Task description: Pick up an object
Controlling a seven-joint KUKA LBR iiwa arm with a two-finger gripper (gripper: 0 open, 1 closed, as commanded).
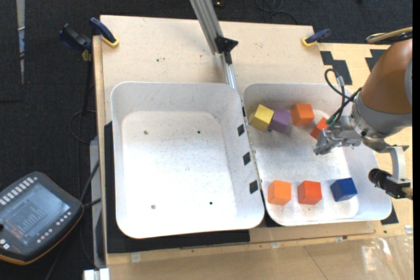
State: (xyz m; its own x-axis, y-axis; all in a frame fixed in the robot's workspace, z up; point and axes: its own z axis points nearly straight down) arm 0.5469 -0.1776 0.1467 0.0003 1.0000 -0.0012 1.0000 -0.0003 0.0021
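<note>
While the claw [324,146], its grip impossible to judge, hangs over the right bin [374,210], seven blocks lie there: four orange [279,192], one yellow [262,117], one purple [281,120], one blue [343,189].

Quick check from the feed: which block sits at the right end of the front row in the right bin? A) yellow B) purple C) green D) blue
D: the blue block ends that row, to the right of the two orange blocks, by the right bin front rim.

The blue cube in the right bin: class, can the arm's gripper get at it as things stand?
Probably yes. The blue cube sits apart from the orange cube beside it, uncovered, and the gripper hangs just above it in the picture.
</note>
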